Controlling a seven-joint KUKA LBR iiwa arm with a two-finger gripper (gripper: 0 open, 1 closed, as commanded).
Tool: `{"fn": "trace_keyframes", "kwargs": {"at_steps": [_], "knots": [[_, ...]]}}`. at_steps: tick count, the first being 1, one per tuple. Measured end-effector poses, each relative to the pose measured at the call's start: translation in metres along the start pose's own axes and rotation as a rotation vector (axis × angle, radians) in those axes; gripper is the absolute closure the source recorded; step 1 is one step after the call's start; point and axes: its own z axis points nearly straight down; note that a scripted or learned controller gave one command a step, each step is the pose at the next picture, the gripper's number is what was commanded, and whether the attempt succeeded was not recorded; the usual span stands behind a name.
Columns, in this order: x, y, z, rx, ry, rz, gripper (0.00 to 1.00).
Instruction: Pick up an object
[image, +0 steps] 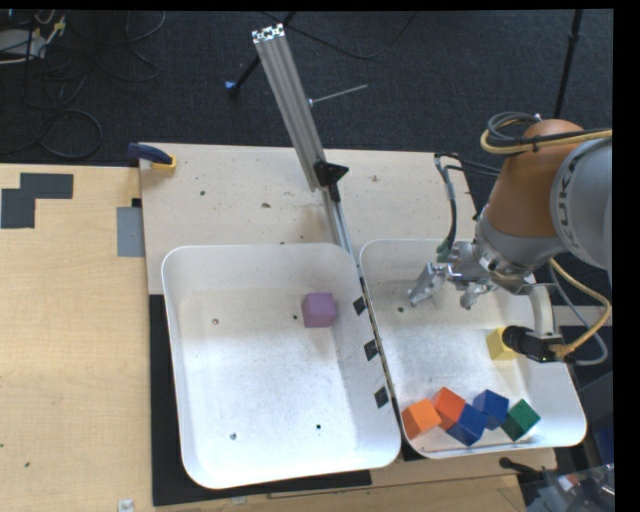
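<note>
**Overhead, a robot hand hangs spread above the right bin**

Seen from the fixed camera above the bench (240, 190), the grey arm (575, 200) with its orange band reaches in from the right and holds its hand (447, 287) over the far part of the right bin (420, 255). Its two metal fingers (421, 288) stand apart with nothing between them, and they point toward the divide between the two bins.

At the near end of that same bin lies a tight cluster of blocks: an orange block (421, 416), a red-orange block (449, 403), two blue blocks (467, 426) touching each other, and a green block (521, 417) at the right end of the row. A yellow block (499, 343) sits apart from them at the bin's right wall, just beside a black part of the arm's fittings.

A lone purple block (319, 309) rests in the left bin (190, 270), toward its right half and well apart from the hand. A slanted metal rail (292, 100) runs down from the top of the view to the place where the bins meet
</note>
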Motion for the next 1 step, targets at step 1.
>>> {"fn": "trace_keyframes", "kwargs": {"at_steps": [1], "knots": [[-0.0012, -0.0084, 0.0623, 0.0, 0.0, 0.001, 0.0]]}}
